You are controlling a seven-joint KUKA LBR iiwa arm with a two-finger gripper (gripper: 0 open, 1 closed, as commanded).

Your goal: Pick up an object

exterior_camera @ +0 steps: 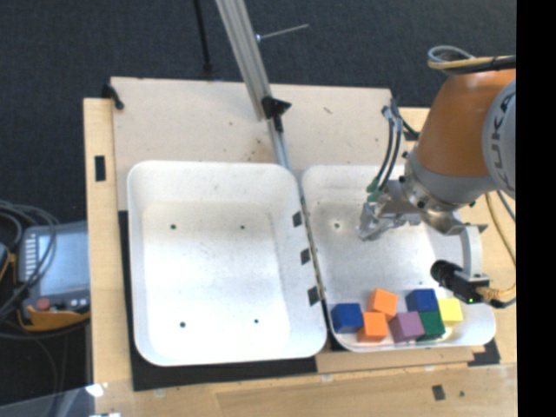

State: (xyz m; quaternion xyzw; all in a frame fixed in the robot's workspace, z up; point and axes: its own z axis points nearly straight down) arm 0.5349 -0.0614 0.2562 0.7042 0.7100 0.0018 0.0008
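The metal two-finger gripper (372,224) hangs over the upper middle of the right-hand shallow white plastic bin (340,194), below the grey arm with its orange band (465,115). Whether it is released or clenched cannot be told from this angle, and no object can be seen in it. It is well apart from the blocks, which are the things to be picked up.

Those blocks sit clustered at the near end of the same bin, seven in all. There are two blue cubes: one blue cube (347,317) at the left of the cluster, the other blue cube (423,301) further right. There are two orange cubes: one orange cube (384,301) behind, and a second orange cube (374,325) just in front of it. One purple cube (406,327), one green cube (432,324) and one yellow cube (450,310) complete the group, packed close together; exact contact between them is hard to judge.

To the left lies the second shallow white plastic bin (148,233), just beside the first. Both rest on the pale wooden bench (174,115). A slanted aluminium rail (243,46) rises from between the two bins toward the top of the view.
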